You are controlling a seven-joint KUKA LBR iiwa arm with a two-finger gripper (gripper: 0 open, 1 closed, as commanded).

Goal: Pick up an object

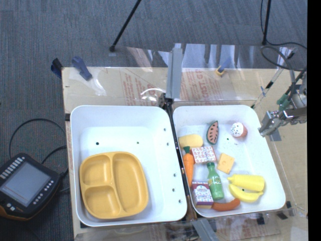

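The grey two-finger gripper (267, 128) hangs at the right bin's (261, 162) outer rim, seemingly holding nothing; whether it is open cannot be told. Inside lie a yellow toy banana (246, 187), green plastic bottle (214, 181), orange carrot (188, 165) and watermelon slice (213, 132). A yellow divided plate (113, 184) sits in the left bin (90, 122).
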